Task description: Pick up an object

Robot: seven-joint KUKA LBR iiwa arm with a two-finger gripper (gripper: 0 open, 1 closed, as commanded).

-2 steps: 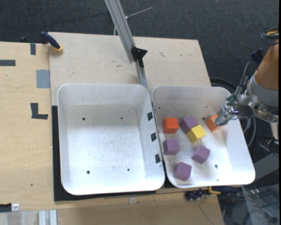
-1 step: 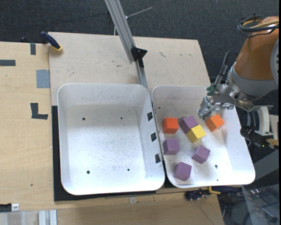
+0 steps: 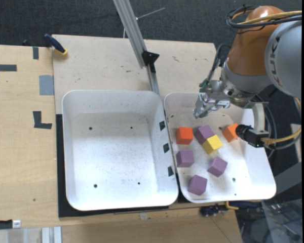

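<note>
The right bin [image 3: 253, 186] holds several small blocks: an orange cube [image 3: 184, 135], a purple block [image 3: 204, 133], a yellow block [image 3: 212, 144], purple blocks [image 3: 185, 158] [image 3: 217, 166] [image 3: 197, 185] and an orange block [image 3: 229, 132] near the right wall. My gripper [image 3: 202, 111] hangs over the bin's far part, just above and behind the orange cube and the purple block. I see nothing between its fingers.
The left bin [image 3: 71, 135] sits beside the right one. A slanted metal bar [image 3: 134, 32] runs from the top down to the seam between the bins. A blue and yellow tool [image 3: 55, 44] lies on the bench at far left.
</note>
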